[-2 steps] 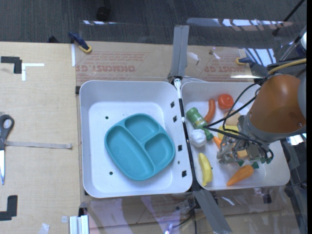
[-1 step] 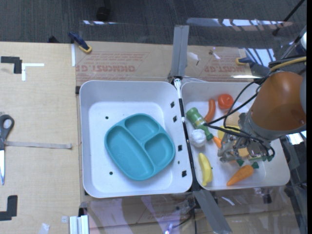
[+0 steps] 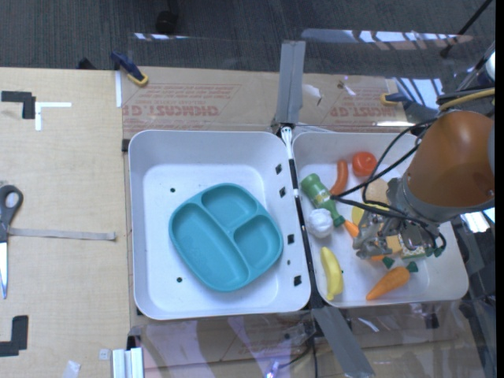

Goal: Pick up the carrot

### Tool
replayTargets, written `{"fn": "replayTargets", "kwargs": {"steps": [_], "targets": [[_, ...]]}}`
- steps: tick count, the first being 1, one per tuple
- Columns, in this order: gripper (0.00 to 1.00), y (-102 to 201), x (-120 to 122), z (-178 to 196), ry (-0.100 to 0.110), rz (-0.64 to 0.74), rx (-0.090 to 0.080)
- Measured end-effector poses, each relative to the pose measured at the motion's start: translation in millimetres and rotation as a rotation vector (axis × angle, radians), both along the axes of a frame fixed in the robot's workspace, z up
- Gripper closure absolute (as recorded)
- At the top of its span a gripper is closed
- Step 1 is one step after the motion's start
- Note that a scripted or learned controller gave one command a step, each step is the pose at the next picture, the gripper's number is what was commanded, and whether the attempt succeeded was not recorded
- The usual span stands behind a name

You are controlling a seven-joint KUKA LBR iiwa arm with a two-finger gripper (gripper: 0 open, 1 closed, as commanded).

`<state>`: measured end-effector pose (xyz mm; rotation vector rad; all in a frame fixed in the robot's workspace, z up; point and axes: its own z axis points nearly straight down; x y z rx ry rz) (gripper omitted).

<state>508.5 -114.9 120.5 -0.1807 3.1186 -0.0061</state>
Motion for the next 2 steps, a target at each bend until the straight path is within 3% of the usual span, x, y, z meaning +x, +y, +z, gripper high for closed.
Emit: {"fn": "replayTargets", "kwargs": {"steps": [1,2], "targets": [[1.00,-14.6,-14.7,-28.6,0.016,0.330,0.000],[1.00,101.5,15.0,71.8,0.012,0.423,0.000]]}}
